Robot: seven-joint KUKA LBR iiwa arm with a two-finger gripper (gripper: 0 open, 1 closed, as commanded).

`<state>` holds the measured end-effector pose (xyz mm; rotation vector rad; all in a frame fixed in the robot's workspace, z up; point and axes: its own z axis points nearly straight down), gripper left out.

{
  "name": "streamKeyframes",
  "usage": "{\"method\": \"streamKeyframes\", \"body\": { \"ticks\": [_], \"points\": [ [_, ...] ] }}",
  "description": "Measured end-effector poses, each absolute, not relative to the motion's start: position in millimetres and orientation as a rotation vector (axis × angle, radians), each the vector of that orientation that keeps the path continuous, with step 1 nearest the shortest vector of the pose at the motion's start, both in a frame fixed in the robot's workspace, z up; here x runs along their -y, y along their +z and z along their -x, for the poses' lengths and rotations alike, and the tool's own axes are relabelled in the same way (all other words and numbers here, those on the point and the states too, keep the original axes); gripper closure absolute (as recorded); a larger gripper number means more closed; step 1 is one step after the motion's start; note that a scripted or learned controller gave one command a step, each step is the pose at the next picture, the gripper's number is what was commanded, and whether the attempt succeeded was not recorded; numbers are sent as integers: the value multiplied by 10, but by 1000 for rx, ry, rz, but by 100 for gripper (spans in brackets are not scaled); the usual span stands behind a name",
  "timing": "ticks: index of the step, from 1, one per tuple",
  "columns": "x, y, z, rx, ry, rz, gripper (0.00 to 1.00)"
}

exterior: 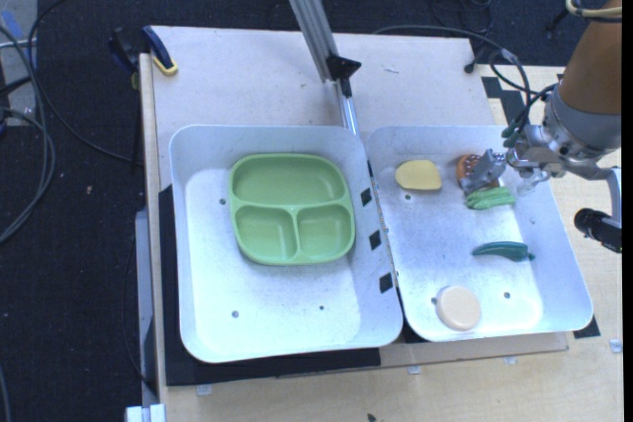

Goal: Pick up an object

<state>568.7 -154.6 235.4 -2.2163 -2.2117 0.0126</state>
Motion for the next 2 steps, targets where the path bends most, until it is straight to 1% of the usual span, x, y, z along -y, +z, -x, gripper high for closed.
{"method": "streamKeyframes", "body": {
  "ticks": [1, 2],
  "points": [
    [1539, 2429, -5713, 2223, 1, 2220, 0],
    [1475, 1958, -5648, 2220, 3, 2220, 0]
  ]
}}
